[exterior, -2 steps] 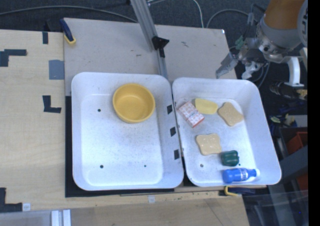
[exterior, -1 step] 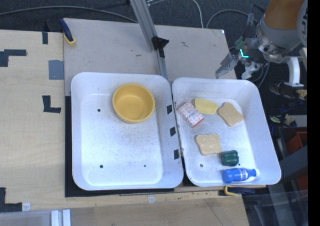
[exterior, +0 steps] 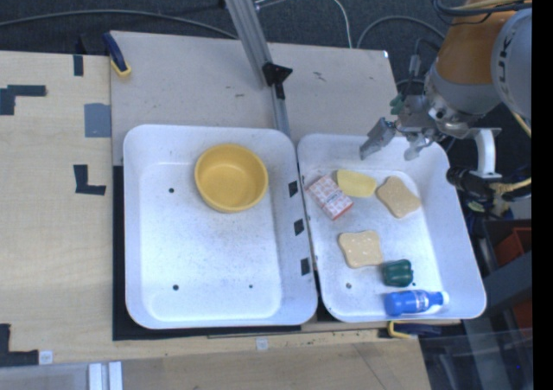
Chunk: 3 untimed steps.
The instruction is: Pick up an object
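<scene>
Wooden bench [exterior: 52,207] with a grey board at the back carried two shallow white bins side by side, dark floor with cables beyond. Nearest the camera in the right bin [exterior: 462,267], a blue bottle [exterior: 412,301] lay on its side by the front rim, a small dark green object [exterior: 397,272] just behind it. Further in sat a tan bread-like slice [exterior: 360,248], then a row across the bin: a red and white patterned box [exterior: 329,196] near the inner wall, a pale yellow block [exterior: 355,183] touching or just beside it, and another tan slice [exterior: 397,196] to the right. The left bin [exterior: 155,276] held a yellow bowl [exterior: 231,176], upright, toward its back half. The gripper [exterior: 397,142] hung over the back rim of the right bin, jaws spread apart with nothing between them, clear of all items. Grey arm with orange band [exterior: 484,25] came in from the right. A metal pole [exterior: 251,25] ran slanted up from between the bins at the back.
</scene>
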Each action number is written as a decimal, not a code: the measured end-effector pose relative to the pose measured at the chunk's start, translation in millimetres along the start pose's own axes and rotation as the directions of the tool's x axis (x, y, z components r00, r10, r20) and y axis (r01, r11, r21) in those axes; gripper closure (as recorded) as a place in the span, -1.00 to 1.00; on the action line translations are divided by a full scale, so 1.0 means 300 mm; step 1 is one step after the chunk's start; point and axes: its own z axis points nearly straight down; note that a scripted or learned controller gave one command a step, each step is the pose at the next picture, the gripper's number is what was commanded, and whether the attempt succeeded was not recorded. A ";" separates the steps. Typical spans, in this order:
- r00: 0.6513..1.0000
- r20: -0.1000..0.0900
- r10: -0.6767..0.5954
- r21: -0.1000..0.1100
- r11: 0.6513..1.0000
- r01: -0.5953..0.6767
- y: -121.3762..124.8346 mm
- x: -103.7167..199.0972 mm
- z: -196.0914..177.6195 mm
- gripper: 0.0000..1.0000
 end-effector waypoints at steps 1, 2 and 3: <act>1.000 0.000 0.000 -0.001 1.000 0.000 -0.022 0.011 0.154 -1.00; 1.000 0.000 0.000 -0.001 1.000 0.000 -0.027 0.033 0.306 -1.00; 1.000 0.000 -0.001 -0.005 1.000 0.001 -0.024 0.034 0.263 1.00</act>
